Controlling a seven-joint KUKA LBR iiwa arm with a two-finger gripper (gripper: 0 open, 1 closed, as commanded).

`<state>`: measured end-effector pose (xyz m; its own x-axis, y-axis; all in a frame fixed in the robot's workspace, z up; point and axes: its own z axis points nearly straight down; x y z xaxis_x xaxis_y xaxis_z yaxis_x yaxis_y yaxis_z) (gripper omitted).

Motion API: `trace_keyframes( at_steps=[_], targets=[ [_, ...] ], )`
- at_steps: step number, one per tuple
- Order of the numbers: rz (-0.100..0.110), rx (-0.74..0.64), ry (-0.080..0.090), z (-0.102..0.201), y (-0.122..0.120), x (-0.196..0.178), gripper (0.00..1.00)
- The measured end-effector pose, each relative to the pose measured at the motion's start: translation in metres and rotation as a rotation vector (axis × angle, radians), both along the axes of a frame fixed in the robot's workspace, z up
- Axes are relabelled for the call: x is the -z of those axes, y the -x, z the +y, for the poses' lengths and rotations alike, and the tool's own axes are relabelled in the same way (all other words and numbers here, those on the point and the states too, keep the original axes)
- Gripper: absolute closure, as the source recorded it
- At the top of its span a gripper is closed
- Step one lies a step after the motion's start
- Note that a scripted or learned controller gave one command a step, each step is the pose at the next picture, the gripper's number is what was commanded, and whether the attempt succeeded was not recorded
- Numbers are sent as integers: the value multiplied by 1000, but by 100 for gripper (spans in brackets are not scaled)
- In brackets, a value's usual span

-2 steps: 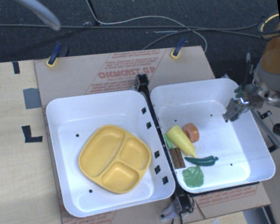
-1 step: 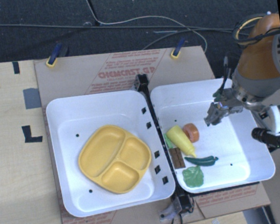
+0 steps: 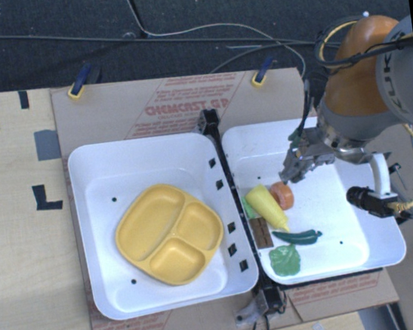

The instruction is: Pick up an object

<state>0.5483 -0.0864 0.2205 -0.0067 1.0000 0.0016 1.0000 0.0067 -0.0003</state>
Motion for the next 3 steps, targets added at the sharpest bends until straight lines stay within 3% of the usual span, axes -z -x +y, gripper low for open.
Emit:
trace_keyframes(
  at_steps=[1,3],
  targets=[
    [1,0,0,54,10,-6,100],
    [3,1,1,154,6,11,100]
  ],
)
